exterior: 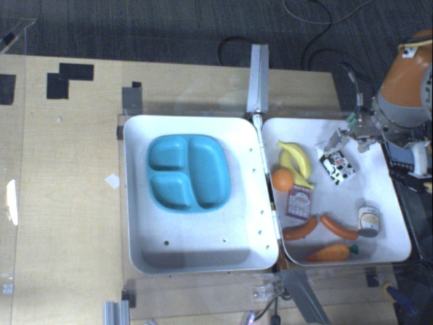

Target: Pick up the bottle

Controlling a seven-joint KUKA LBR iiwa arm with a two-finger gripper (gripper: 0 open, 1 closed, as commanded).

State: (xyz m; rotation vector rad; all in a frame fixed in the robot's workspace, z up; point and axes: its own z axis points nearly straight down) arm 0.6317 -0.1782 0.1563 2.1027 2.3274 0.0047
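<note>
The pincer [336, 156] hangs low over the far part of the right bin [392, 202], reaching in from the right under the grey arm [404, 93] with its orange band. Something small, white with black marks, sits right at its tip; whether the fingers grip it or merely hover above it, I cannot tell, and the fingers' spread is not readable from here.

Now the bottle [369, 220]: it lies well apart from the pincer, nearer the camera and a little further right, close to the bin's right wall. It is a short pale thing with a label, its dark end toward the near edge and its pale end toward the far side, so its long axis runs roughly near-to-far. Whether it stands or lies tilted is hard to say.

Left of the pincer, a banana [295, 160] and an orange [283, 179]. Nearer the camera, a purple packet [299, 202], two sausages [318, 226] and a carrot [329, 252]. Far left, the other bin [135, 235] holds a blue divided plate [189, 172].
</note>
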